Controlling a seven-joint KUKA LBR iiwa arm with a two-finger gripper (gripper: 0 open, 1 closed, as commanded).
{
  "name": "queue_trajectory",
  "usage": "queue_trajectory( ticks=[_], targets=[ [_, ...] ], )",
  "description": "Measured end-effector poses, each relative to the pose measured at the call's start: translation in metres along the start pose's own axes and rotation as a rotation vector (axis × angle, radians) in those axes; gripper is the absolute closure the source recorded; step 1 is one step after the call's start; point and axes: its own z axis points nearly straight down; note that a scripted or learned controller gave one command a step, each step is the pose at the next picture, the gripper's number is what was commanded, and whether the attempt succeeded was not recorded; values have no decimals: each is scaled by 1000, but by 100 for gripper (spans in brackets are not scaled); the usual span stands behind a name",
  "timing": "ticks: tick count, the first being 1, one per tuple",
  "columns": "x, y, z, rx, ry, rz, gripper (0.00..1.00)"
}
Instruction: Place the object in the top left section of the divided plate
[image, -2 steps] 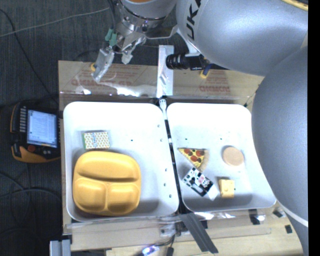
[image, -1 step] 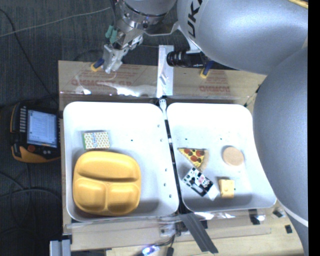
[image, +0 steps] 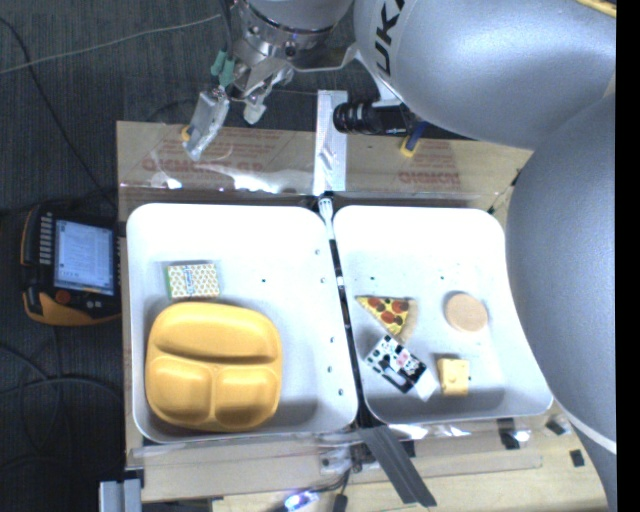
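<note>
A yellow divided plate (image: 212, 365) lies in the left bin (image: 290, 240), towards its front left, with one wide section at the back and two smaller ones at the front; nothing lies in them. Just behind the plate a small green patterned square (image: 194, 280) rests on the bin floor. My gripper (image: 228, 112) hangs high beyond the left bin's far edge, over the cardboard sheet. It is open, and nothing sits between its fingers (image: 204, 125).
The right bin (image: 500, 250) holds a pizza slice (image: 386, 312), a round tan cookie (image: 466, 312), a black-and-white patterned block (image: 396, 363) and a yellow cheese cube (image: 454, 376). A handheld pendant (image: 70, 265) lies left of the bins. The arm's bulk covers the upper right.
</note>
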Motion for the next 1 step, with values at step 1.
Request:
queue_trajectory(
  ticks=[1],
  targets=[
    [0, 1, -8, 0, 1, 0, 100]
  ],
)
